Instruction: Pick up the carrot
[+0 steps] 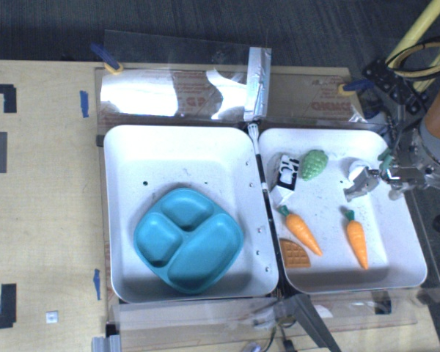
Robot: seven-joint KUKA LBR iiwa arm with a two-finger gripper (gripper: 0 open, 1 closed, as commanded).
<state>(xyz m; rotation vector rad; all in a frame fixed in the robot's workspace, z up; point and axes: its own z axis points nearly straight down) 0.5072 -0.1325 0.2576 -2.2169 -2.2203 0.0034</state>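
Two orange carrots with green tops lie in the right bin [396,270]. One carrot [301,229] lies slantwise near the bin's left side. The other carrot [357,242] lies nearly upright toward the bin's right side. My gripper [356,181] hangs over the bin's upper right part, just above the right-hand carrot's green top and apart from it. It is open with nothing between its fingers.
A green bumpy toy vegetable [313,163], a black-and-white item [287,173] and a brown waffle-like piece [294,254] share the right bin. A blue divided plate [188,239] sits in the left bin [132,152]. Cables [396,79] hang at the upper right.
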